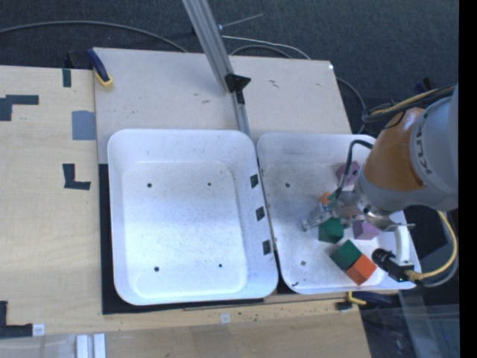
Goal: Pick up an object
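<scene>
The gripper (322,218) is low in the right bin (298,162), and its grey fingers (311,221) look a little apart with nothing between them. A small green block (331,231) sits just beside it, toward the front of the bin. A bigger green and orange block (352,262) lies farther that way, near the front right corner

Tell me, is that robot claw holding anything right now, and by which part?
It cannot be told. The two-finger gripper is down in the right white bin, beside a small dark green block, but no object shows between its fingers.
</scene>
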`<control>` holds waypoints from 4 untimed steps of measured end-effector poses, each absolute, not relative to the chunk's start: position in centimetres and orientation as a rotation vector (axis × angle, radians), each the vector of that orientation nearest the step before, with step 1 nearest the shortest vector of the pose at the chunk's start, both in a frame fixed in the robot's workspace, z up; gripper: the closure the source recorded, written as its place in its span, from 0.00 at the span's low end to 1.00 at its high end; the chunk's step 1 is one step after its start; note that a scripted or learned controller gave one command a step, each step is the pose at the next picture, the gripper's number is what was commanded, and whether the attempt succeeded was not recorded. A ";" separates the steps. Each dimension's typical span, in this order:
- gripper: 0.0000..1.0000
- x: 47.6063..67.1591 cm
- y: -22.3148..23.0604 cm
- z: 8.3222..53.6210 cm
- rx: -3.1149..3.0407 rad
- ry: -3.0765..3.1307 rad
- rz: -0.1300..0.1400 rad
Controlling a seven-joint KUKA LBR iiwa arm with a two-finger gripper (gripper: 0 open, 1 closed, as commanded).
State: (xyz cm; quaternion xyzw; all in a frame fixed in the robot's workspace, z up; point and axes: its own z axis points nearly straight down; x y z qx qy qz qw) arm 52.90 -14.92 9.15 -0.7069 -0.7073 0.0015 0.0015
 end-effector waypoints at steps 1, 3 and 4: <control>1.00 53.0 -14.8 10.1 -2.216 -2.221 0.003; 1.00 60.2 -1.7 21.1 -2.211 -2.234 -0.009; 1.00 66.9 -3.2 19.8 -2.219 -2.226 0.001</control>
